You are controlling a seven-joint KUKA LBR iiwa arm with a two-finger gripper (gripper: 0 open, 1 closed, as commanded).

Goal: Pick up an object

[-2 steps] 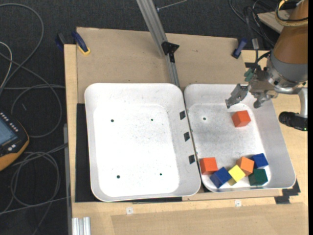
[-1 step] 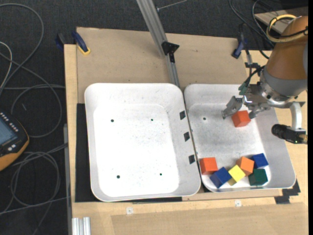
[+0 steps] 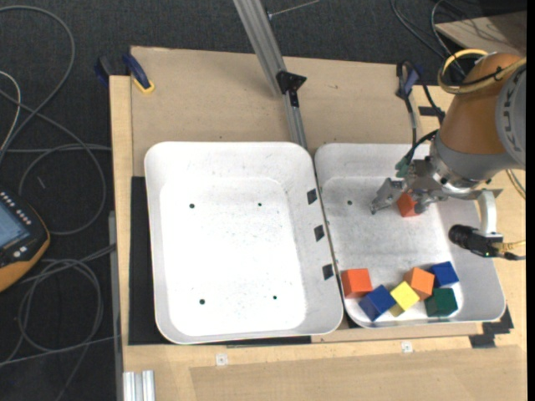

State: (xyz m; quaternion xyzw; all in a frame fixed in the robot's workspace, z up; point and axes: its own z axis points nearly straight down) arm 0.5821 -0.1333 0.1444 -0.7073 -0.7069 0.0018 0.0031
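Between your hand's (image 3: 407, 197) fingers sits a small orange-red block (image 3: 408, 205), clamped above the right white bin (image 3: 376, 249). Below the hand, you see six coloured cubes (image 3: 405, 291) clustered together.

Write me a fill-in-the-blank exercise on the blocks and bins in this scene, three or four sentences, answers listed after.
1. All the loose blocks lie in the ____ bin of the camera view.
2. The gripper has a ____ block between its fingers.
3. The green block lies in the cluster at the bin's ____ edge.
4. The yellow block sits right of the ____ block.

Missing words: right; red; front; blue
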